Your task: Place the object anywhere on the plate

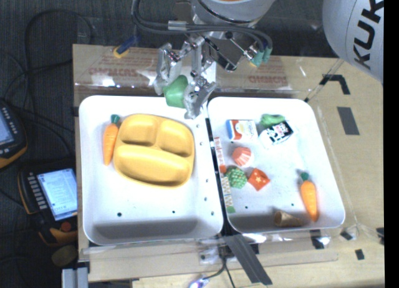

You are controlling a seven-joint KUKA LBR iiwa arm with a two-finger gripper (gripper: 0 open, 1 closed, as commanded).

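A yellow sectioned plate (154,149) lies in the left bin (100,212). My gripper (179,92) hangs above the back edge of the left bin, near the divide between the bins. Its fingers are shut on a green object (176,92), held just behind and to the right of the plate's far corner. An orange carrot (110,143) lies in the left bin beside the plate's left edge.
The right bin (330,174) holds a small carton (241,129), a black-and-white toy (275,134), a strawberry-like piece (241,155), a green piece (235,177), a red piece (259,180), a second carrot (308,197) and a brown piece (287,219). Cables hang behind the gripper.
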